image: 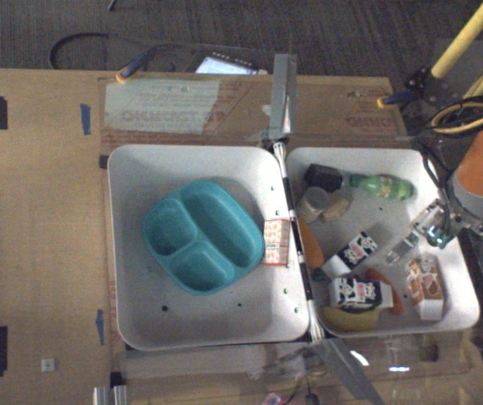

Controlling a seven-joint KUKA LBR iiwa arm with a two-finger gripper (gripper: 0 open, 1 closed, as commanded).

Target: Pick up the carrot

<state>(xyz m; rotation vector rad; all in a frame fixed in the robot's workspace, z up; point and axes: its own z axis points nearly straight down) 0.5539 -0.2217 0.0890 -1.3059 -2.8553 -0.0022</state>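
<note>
Two cartons [357,270] crowd carrot [310,241].

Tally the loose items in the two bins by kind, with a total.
Left bin:
Teal divided plate: 1
Small carton: 1
Right bin:
Carrot: 1
Cow-print milk cartons: 2
Green bottle: 1
Banana: 1
Orange-and-white carton: 1
Dark item: 1
Beige item: 1
Total: 10
</note>
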